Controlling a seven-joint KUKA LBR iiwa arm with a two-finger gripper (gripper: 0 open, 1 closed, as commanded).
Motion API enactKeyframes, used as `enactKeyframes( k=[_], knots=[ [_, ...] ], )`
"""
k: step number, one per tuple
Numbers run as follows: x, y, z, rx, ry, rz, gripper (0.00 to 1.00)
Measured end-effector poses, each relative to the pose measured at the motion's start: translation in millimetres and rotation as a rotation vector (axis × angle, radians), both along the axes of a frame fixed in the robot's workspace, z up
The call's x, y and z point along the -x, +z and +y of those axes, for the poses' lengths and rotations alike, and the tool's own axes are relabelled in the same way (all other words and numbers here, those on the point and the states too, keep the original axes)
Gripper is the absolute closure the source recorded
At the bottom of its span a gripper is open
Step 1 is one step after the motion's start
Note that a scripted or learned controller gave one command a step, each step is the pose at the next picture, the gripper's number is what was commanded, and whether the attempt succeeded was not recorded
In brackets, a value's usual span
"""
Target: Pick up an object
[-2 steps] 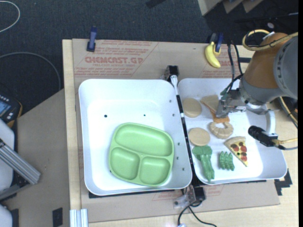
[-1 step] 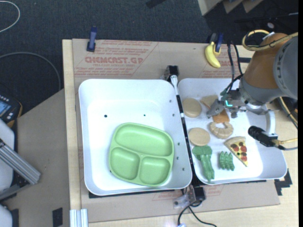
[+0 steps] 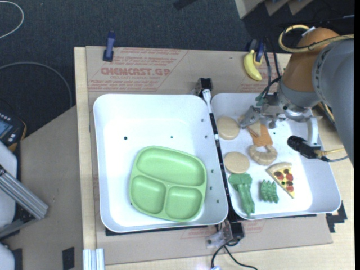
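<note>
My gripper [image 3: 260, 118] is low over the back of the right bin [image 3: 320, 202], right above an orange wedge-shaped piece [image 3: 260, 133]. A tan ring-shaped piece [image 3: 262, 154] lies just in front of that wedge. Two round tan biscuits lie to the left, one [image 3: 228, 128] near the gripper and one [image 3: 236, 162] closer to the front. A pizza slice [image 3: 283, 179], a broccoli piece [image 3: 243, 191] and a small green vegetable [image 3: 269, 191] lie along the bin's front.
The left bin [image 3: 112, 122] holds a green divided plate [image 3: 167, 183]. A yellow banana [image 3: 253, 66] lies on the cardboard behind the right bin. The grey arm [image 3: 332, 77] with its orange band covers the back right corner. A black cable [image 3: 304, 148] hangs over the right bin.
</note>
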State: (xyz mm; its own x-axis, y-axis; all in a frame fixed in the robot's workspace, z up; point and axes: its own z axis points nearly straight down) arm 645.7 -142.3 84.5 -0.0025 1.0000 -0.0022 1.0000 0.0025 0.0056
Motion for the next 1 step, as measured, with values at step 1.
enactKeyframes(
  k=[1],
  knots=[
    [35.3, 0.9, 19.0, -0.003, -0.003, 0.009, 0.00]
  ],
)
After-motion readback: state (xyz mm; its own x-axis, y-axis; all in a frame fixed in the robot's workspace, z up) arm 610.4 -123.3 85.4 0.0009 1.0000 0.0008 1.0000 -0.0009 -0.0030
